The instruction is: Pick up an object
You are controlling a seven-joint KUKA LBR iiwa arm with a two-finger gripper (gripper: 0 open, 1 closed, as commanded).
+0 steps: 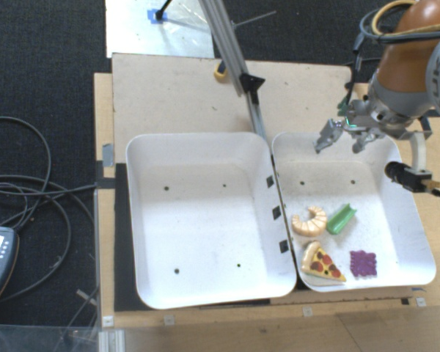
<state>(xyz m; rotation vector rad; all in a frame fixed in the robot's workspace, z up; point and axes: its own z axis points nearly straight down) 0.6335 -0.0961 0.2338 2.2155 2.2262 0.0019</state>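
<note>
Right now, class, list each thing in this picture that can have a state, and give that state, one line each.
gripper: open, holding nothing, above the right bin's far edge
croissant: lying in the right bin, touching the green piece
green piece: lying flat
pizza slice: lying flat by the near rim
purple piece: lying flat
left bin: level on the bench

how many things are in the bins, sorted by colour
tan croissant: 1
green piece: 1
orange-yellow pizza slice: 1
purple piece: 1
total: 4, all in the right bin
</note>
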